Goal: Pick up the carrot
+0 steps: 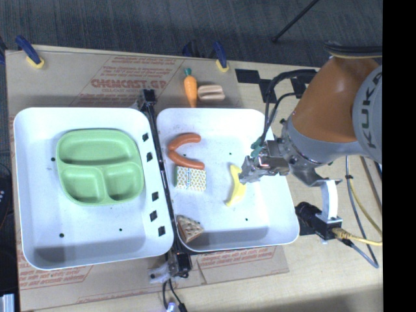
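Observation:
The carrot (189, 88), orange with a green top, lies on the cardboard just behind the right bin's (273, 229) back rim, outside both bins. My gripper (251, 173) hangs low over the right half of the right bin, right next to the upper end of a yellow banana (234, 187). The carrot is well up and to the left of the gripper, and nothing touches it.
A small bun-like piece (210, 93) sits beside the carrot. The right bin also holds a curved sausage (184, 149), a checkered packet (191, 178) and a bread slice (188, 227). A green divided tray (99, 164) fills the left bin (32, 239). A black divider (156, 168) runs between the bins.

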`<state>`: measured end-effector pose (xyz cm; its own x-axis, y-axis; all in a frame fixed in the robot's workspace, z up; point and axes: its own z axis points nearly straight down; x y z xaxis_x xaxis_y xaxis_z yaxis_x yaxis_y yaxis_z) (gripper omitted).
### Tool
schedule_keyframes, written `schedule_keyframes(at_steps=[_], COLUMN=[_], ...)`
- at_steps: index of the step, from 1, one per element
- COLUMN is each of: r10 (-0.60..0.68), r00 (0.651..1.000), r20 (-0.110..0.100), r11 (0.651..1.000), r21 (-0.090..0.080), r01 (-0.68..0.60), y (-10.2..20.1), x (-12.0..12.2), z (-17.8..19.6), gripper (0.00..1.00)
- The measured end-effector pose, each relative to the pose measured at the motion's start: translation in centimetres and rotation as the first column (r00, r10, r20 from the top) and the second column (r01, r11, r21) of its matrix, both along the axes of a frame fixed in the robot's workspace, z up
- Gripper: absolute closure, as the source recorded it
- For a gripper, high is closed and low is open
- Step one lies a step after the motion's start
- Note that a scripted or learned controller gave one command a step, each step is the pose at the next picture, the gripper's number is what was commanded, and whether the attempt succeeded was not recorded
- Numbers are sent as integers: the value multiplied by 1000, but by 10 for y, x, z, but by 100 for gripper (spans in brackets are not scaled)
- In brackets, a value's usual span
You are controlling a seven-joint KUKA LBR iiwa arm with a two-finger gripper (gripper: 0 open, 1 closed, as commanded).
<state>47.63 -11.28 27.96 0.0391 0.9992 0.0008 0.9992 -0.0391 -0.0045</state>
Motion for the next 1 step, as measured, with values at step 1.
schedule_keyframes(at_steps=[1], r10=[-201], r00=[980], r20=[-1], r11=[980], r21=[-1], r01=[201], y=[166], x=[11], z=[-75], gripper=[100])
